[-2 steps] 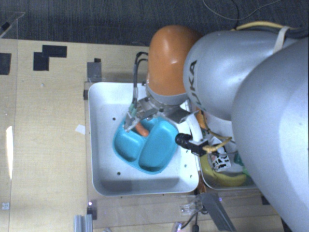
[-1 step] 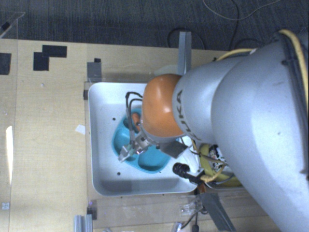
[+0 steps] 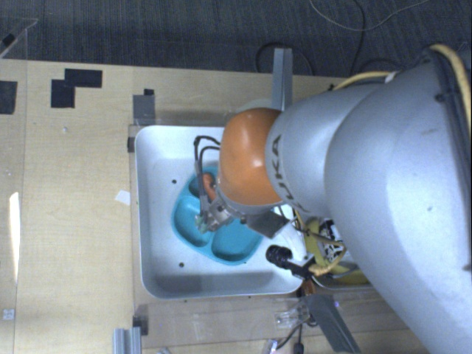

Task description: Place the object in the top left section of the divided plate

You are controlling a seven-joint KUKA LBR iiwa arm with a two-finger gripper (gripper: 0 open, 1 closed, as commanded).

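Grey arm (image 3: 369,175) w/ orange band (image 3: 247,161) comes in from 3 o'clock, covering most of the rt side. Claw (image 3: 206,220) hangs low over the blue divided plate (image 3: 188,220), which sits mid-bin in the white bin (image 3: 158,198). Can't tell fingers' state. Black tape patches (image 3: 74,85) on the bench (image 3: 66,220) at 10 o'clock; thin cable (image 3: 346,9) loops on dark floor at 12.

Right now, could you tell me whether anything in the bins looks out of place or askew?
Nothing stands out. The blue divided plate lies flat in the left white bin, and the arm's pincer is down over it. The arm hides much of the plate.
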